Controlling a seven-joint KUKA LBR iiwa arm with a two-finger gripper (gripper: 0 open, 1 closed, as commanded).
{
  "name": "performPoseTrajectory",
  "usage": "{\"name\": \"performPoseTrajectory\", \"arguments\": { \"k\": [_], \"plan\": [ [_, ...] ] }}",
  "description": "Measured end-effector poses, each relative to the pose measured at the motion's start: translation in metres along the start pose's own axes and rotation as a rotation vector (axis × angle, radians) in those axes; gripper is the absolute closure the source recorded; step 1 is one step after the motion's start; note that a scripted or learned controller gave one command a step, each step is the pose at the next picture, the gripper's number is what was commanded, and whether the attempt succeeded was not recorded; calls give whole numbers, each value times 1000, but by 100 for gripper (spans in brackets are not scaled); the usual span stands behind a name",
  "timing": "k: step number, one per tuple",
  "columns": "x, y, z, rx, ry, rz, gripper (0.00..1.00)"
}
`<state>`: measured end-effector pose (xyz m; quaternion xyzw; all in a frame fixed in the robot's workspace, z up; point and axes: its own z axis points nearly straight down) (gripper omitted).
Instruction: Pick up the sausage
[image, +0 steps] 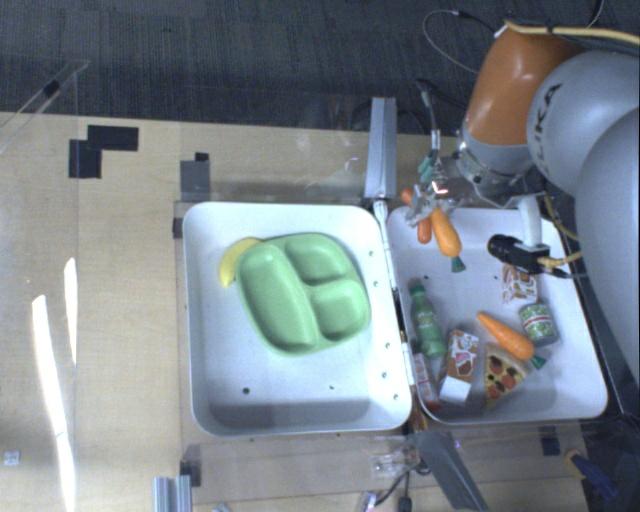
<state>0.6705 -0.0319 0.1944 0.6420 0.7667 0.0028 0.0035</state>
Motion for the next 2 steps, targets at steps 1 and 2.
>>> {"name": "performPoseTrajectory", "arguments": {
  "k": [1,2],
  "plan": [
    [68,12,-21,2,1,92,100],
    [156,13,-65,1,2,218,100]
  ]
}}
